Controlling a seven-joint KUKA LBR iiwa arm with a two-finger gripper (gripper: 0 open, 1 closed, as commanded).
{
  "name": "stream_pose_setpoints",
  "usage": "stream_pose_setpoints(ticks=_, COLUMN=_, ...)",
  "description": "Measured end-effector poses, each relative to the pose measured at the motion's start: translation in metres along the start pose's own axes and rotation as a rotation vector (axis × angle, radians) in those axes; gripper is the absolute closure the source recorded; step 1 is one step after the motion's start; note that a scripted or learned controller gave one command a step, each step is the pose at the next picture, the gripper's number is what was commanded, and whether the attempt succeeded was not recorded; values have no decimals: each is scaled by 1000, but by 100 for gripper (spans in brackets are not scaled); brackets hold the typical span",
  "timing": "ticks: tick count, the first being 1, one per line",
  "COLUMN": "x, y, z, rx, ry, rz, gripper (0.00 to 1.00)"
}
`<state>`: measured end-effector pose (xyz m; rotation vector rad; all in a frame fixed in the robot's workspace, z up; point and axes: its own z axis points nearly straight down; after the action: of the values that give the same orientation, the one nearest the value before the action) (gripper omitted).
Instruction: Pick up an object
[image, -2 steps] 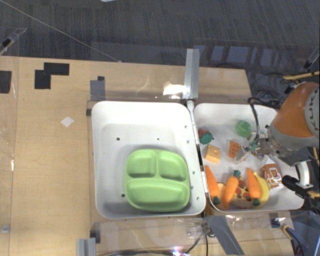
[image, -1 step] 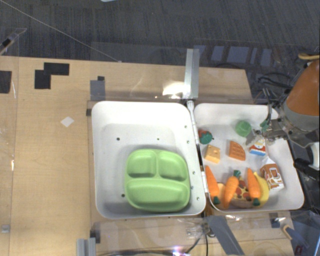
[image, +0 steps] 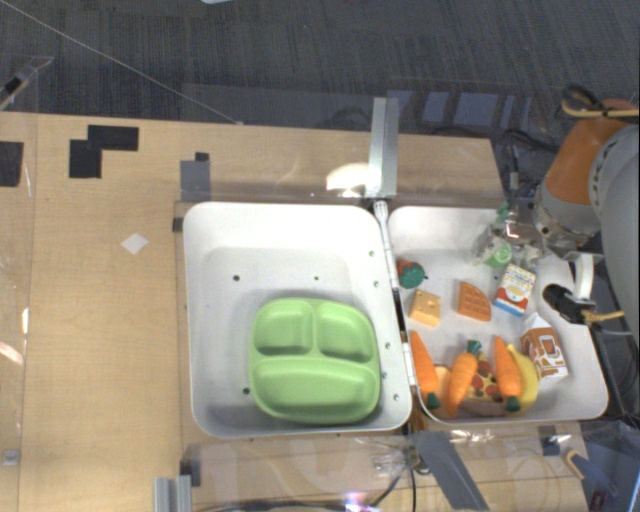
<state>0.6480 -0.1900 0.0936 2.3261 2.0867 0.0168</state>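
The right bin (image: 440, 228) holds several toy foods. A red fruit with a green top (image: 406, 272) lies by the left wall, with a yellow cheese block (image: 426, 308) and an orange wedge (image: 474, 301) near it. A white, red and blue carton (image: 514, 288) sits toward the right and a brown carton (image: 545, 353) lies below it. Carrots (image: 424, 366) and a banana (image: 526, 377) are heaped along the front wall. My gripper (image: 503, 243) hangs over the bin's back right corner, just above the small carton, with a pale green bit beside its tip.
The left bin (image: 215, 235) carries a green divided plate (image: 315, 358) in its front half. A metal post (image: 384, 150) stands behind the wall between the two bins. The grey arm with its orange band (image: 585, 165) fills the right edge, with cables beside it.
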Motion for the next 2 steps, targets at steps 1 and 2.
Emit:
stream_pose_setpoints(ticks=1, x=2, y=0, z=-9, rx=3, ry=0, rz=-9, gripper=100)
stream_pose_setpoints(ticks=2, x=27, y=-99, z=-124, rx=14, ry=3, rz=0, gripper=100)
